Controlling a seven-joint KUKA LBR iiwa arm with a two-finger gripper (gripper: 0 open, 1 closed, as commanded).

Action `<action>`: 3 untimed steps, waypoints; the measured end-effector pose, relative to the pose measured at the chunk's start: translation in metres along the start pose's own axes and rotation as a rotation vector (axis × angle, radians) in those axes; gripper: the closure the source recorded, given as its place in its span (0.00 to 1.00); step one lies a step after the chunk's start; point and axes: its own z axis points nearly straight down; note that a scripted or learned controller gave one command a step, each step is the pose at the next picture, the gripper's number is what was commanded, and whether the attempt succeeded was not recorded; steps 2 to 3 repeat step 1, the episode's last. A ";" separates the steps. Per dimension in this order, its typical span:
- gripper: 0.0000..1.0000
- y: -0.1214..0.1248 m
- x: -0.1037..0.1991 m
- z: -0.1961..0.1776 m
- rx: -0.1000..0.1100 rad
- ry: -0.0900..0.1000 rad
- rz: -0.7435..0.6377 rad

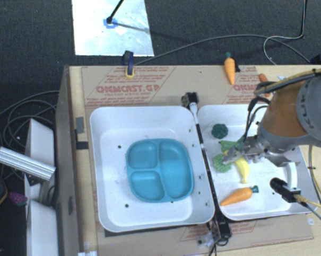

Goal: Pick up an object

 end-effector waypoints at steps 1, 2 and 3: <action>1.00 0.001 0.000 -0.011 -0.004 -0.001 -0.001; 1.00 0.001 0.000 -0.011 -0.004 -0.001 -0.001; 1.00 0.001 0.000 -0.011 -0.004 -0.001 -0.001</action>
